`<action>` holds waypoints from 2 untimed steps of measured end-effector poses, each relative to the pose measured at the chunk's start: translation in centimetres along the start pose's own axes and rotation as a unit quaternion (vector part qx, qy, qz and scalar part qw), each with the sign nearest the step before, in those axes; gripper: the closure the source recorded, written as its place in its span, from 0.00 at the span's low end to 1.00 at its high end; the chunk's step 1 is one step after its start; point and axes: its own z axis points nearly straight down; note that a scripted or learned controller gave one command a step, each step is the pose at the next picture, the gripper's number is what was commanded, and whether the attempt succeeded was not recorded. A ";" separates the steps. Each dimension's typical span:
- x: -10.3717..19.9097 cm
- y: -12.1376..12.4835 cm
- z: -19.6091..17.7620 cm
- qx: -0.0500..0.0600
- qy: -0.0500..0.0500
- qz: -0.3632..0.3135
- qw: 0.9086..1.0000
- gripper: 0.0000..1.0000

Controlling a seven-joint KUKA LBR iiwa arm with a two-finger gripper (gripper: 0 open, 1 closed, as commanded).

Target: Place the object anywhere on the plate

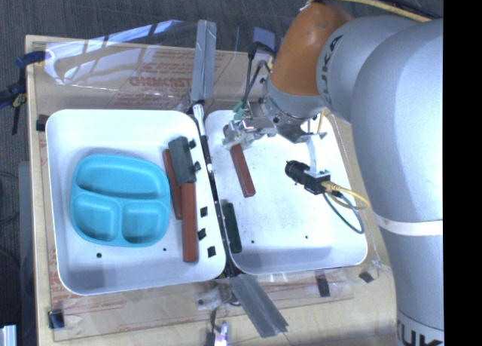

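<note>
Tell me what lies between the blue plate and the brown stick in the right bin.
In the camera view, between the blue plate and the brown stick lie a longer brown bar topped by a dark block, then the bins' adjoining rims.

The plate point(119, 201) was light blue, both bins point(64, 261) were white, the stick point(242, 170) in the right bin and the one point(188, 220) beside the plate were reddish-brown, and the arm point(392, 103) was grey with an orange band point(305, 47).
</note>
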 end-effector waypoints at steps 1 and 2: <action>7.4 -0.8 0.1 0.001 0.000 -0.029 1.000 1.00; 16.3 -2.3 0.1 0.001 0.000 -0.032 0.999 1.00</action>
